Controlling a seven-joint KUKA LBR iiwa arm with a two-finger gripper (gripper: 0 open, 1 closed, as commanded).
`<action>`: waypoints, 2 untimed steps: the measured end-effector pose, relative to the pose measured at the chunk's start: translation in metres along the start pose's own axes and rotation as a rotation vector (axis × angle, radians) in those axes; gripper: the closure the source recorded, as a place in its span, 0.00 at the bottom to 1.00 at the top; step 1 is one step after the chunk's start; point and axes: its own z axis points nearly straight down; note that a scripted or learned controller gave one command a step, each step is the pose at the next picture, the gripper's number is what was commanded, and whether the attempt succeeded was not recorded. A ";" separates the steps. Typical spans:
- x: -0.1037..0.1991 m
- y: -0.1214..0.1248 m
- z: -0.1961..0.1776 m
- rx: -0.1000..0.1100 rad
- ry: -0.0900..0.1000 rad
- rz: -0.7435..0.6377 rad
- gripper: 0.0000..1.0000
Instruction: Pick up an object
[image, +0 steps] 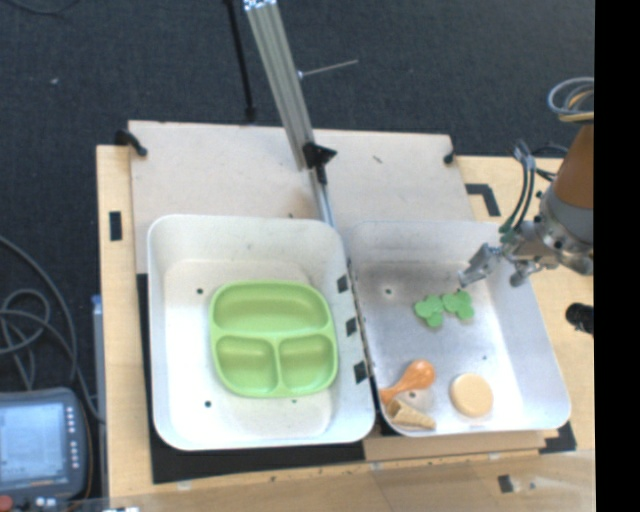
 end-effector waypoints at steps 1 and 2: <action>0.008 -0.003 0.059 0.002 0.001 0.001 0.00; 0.006 -0.001 0.108 -0.007 -0.001 0.005 0.00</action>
